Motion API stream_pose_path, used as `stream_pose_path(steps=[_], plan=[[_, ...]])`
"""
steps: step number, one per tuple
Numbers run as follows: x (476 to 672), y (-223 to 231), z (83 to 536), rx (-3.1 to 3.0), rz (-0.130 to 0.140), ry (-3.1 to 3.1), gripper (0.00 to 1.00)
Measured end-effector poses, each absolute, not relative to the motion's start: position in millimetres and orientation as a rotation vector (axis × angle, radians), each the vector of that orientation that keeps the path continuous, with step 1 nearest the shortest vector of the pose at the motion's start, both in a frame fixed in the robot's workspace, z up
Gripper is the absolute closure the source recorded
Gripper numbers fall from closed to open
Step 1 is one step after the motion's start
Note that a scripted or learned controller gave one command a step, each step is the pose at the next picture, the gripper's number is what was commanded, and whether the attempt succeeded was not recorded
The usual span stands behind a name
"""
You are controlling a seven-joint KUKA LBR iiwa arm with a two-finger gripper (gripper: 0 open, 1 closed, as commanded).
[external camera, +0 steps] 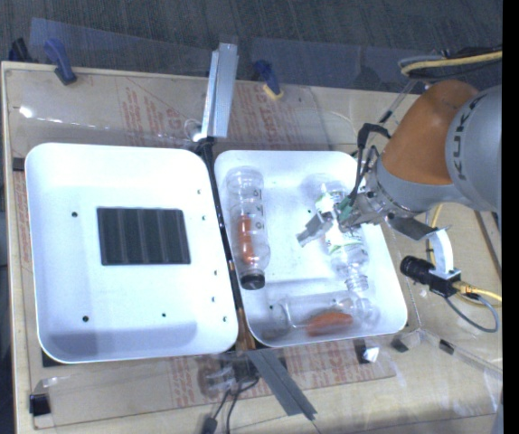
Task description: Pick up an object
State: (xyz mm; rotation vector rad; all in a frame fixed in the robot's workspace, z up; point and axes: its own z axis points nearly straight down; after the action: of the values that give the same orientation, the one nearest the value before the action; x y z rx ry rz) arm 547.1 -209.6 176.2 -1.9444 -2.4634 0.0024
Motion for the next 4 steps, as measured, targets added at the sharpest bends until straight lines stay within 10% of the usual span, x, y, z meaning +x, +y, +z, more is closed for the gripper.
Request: stream_pose_path(steps=[1, 3, 4], plan=[[623.1, -209.6, 131.0, -1.983, 0.003, -2.432, 0.00], [544.6, -210.0, 192.2, -1.664, 0.002, -2.660, 0.00], [554.6, -160.4, 158.0, -1.385, 0.002, -2.815, 0.00]])
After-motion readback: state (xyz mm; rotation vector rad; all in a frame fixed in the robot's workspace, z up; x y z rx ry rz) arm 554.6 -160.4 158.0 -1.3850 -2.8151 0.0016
